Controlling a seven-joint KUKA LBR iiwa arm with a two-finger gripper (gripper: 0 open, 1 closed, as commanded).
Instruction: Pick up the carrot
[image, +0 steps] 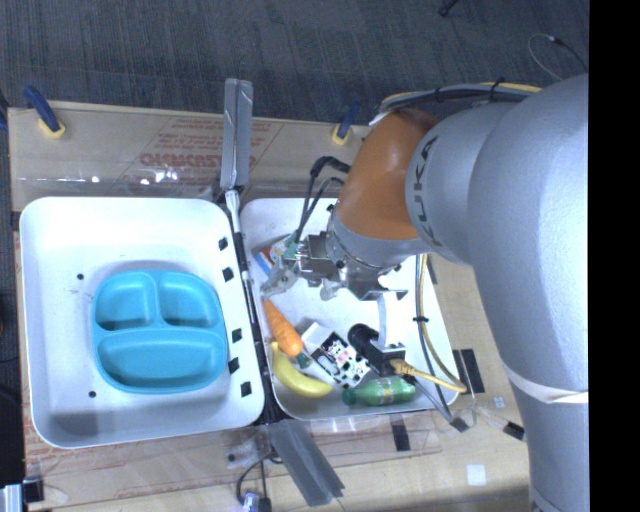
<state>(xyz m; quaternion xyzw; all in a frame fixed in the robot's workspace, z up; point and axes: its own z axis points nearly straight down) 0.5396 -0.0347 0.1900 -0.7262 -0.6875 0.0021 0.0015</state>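
The orange carrot (283, 328) lies slanted along the left wall of the right bin (262, 215), its thin tip pointing up-left. My gripper (290, 268) hangs over the middle of that bin, under the orange-banded wrist, a little above and to the right of the carrot's tip. Nothing shows held in it, and the wrist hides how its fingers stand.
A yellow banana (298, 378) lies just below the carrot, touching its thick end. A green bottle-like thing (380, 392) rests along the right bin's front wall. A small blue and red item (262, 262) sits by the divider. The left bin (60, 240) holds a blue divided plate (158, 330).
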